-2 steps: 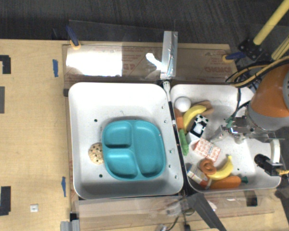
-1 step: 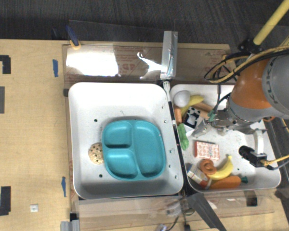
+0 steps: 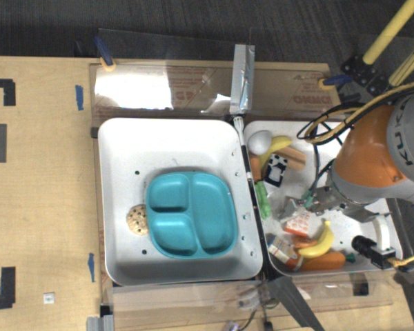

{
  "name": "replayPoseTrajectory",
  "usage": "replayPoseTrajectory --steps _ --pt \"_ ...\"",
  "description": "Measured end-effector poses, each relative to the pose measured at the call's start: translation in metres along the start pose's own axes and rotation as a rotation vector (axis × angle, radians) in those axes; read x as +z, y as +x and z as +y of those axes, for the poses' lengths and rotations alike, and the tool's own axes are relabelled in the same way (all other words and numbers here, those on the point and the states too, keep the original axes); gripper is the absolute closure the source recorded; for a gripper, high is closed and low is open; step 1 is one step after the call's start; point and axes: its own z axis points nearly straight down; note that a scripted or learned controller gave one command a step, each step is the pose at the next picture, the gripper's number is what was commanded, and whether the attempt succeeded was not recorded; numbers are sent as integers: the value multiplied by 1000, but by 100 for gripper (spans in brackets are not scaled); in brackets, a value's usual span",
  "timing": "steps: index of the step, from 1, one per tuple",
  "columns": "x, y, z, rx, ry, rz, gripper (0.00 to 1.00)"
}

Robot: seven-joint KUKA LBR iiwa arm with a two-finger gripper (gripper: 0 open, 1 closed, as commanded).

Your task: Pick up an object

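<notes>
I hang over the right bin (image 3: 383, 219), my orange-banded wrist covering its middle, and my gripper (image 3: 316, 200) sits low among the clutter; whether it is open or closed I cannot tell from here. Just below and to the left of it lies a small red-and-white packet (image 3: 300, 224), and beside that a toy banana (image 3: 319, 243) resting on an orange carrot (image 3: 326, 261) near the bin's front edge. The banana looks to me like the best target: probably light, stiff plastic, smooth and a bit slippery, so I would take it across the middle of its curve rather than at a tapering end. The packet seems flat and soft, likely to crumple or slide. Farther back sit a white ball (image 3: 260, 142) and a black-and-white block (image 3: 274, 168). The left bin (image 3: 117, 185) holds a teal divided tray (image 3: 192, 214) and a cookie (image 3: 136, 219)
</notes>
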Motion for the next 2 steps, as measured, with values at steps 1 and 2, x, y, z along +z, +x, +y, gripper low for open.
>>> replayPoseTrajectory --steps 1,2 --pt "-10 -1 1 1 -4 -2 100" --pt "-98 45 52 117 3 2 100"
